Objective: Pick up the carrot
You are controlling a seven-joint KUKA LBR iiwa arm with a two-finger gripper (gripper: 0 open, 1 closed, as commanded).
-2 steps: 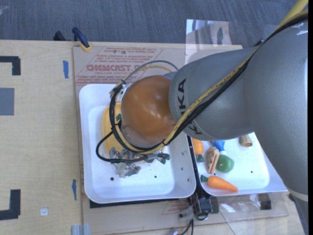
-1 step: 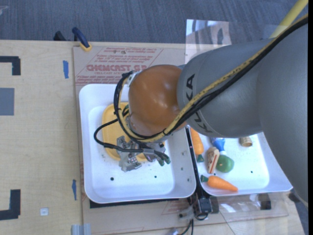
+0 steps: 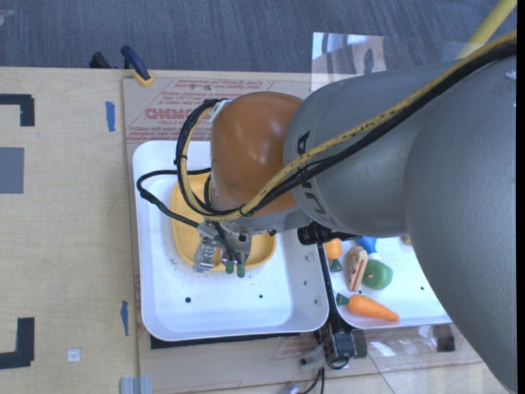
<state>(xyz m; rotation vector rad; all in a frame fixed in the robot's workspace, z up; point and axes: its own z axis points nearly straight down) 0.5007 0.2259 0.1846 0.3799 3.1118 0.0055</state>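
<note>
Lying nearest the camera in the right bin [image 3: 426, 298], the carrot [image 3: 371, 306] is being seen with its green end pointing left, close to the bin's near wall. Just behind it, a green round item [image 3: 378, 275], a tan piece [image 3: 356, 267], a small orange piece [image 3: 333, 249] and a blue bit [image 3: 367, 244] are being partly covered by the arm [image 3: 394, 146]. Across the divider, the gripper [image 3: 223, 258] is being held low in the left bin [image 3: 213, 306], over a yellow object [image 3: 187, 228]; whether the jaws are spread cannot be told. Farther back, the table [image 3: 57, 220] is being crossed by black cables [image 3: 184, 150].
</note>
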